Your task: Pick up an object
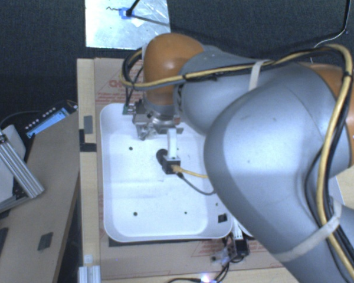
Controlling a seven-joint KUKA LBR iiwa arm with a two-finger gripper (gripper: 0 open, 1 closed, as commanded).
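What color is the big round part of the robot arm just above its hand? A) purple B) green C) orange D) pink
C, the rounded band above the gripper is orange, while the rest of the arm is grey.

I see the bench (87, 175), a tan board surface with red printing near its upper edge. On it sits a shallow white bin (121, 217), its floor dotted with small dark holes. Beside the bin's lower right corner lies a small black clip (239, 249) with wires.
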